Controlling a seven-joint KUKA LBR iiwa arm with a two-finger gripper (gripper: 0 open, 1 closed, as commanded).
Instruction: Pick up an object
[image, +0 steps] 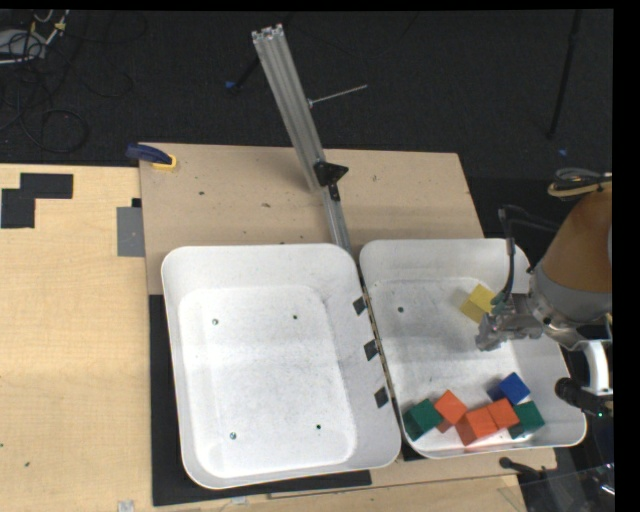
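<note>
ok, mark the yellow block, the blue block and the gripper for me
yellow block (479, 301), camera view, on its top face.
blue block (513, 386), camera view, on its top face.
gripper (492, 333), camera view, at its tip, in the right bin.

We see the arm (585, 250) cut off at the frame's three o'clock edge. The gripper (492, 333) blurs against the right bin (430, 262), its fingers too small to read. At five o'clock, the green block (527, 418) sits half hidden behind the orange block (486, 421).
</note>
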